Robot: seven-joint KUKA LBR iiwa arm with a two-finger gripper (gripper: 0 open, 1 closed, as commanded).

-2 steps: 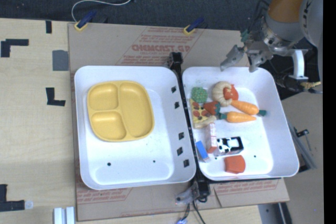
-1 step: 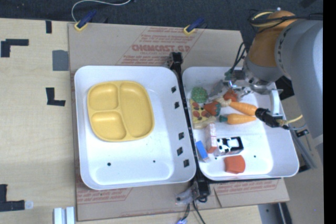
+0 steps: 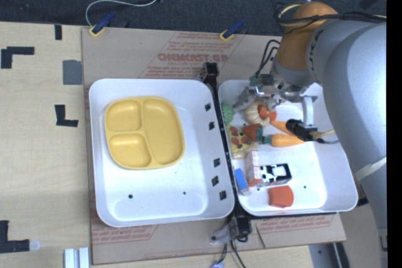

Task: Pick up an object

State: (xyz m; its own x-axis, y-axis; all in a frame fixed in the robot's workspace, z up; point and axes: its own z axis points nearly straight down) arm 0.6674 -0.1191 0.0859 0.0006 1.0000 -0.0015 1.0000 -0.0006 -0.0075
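We are hovering our hand [image 3: 267, 96] over the right bin [image 3: 333, 179]; its finger state we cannot tell. The carrot [image 3: 286, 140], lying lengthwise along 3-to-9 o'clock, is sitting near at 5 o'clock.

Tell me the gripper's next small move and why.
Probably a short, straight descent. The gripper hovers over the toy pile at the back of the right bin, just above a pale round piece; nothing visibly sits between its fingers, so no pick has happened yet.

The grey arm reaches in from the right, its tool [image 3: 267, 97] pointing down.
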